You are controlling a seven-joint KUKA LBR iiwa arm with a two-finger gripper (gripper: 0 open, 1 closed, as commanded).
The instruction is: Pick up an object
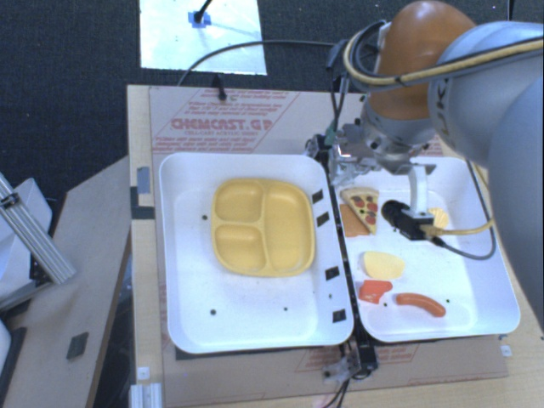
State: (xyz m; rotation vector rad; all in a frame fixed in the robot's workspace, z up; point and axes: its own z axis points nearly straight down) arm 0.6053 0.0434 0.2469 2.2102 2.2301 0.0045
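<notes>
Several toy foods lie in the right white bin (493,300). A pizza slice (363,204) rests near the bin's upper left, with a brown piece (350,221) against its left side. Lower down lie a pale yellow piece (384,265), a red piece (374,291) and a sausage (420,303). A small yellow item (439,218) peeks out toward the bin's right. My gripper (343,172) hangs over the bin's top left corner, just above the pizza slice, and I see nothing held in it.
The left white bin (183,313) holds a yellow divided plate (262,227). A black-tabbed divider (333,253) runs between the bins. The arm's grey and orange bulk (459,66) covers the right bin's far side.
</notes>
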